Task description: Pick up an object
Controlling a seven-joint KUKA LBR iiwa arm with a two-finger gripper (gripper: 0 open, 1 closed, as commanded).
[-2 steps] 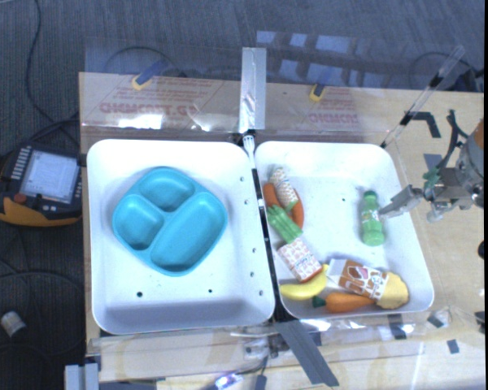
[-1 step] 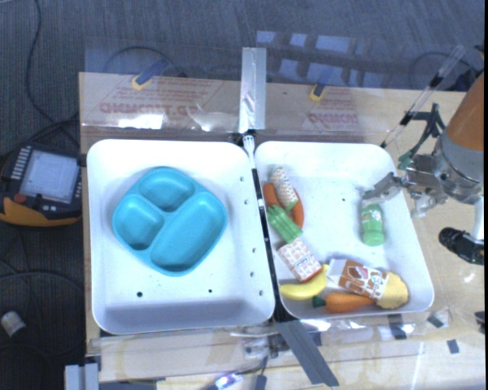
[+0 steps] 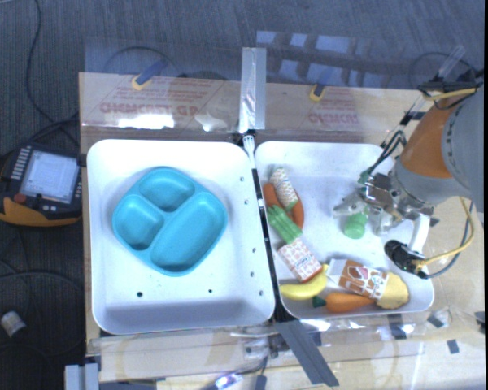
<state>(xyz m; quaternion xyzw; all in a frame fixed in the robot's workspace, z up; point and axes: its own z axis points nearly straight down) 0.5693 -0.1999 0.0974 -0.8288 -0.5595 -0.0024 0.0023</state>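
The arm (image 3: 451, 149) is reaching in from the right of the frame, and its gripper (image 3: 366, 205) is sitting low over the right bin (image 3: 325, 157), right of centre. A small green object (image 3: 355, 225) is lying on the bin floor just below the gripper, touching or all but touching the metal; I cannot tell which.

Progress, as I judge it: the approach is made, the pick is not shown done. Nothing is hanging clear of the bin, and the green object is resting on the white floor. Closing and lifting are left.

Fingers: I cannot tell whether they are apart or together; the metal parts are blurring into one another, and no object is showing between them.

Other candidates are lying along the bin's left and lower sides: a corn cob (image 3: 285, 188), a carrot (image 3: 342, 302), a banana (image 3: 303, 287) and a small carton (image 3: 363, 279), all well apart from the gripper. The left bin (image 3: 106, 299) is holding a blue tray (image 3: 170, 218).
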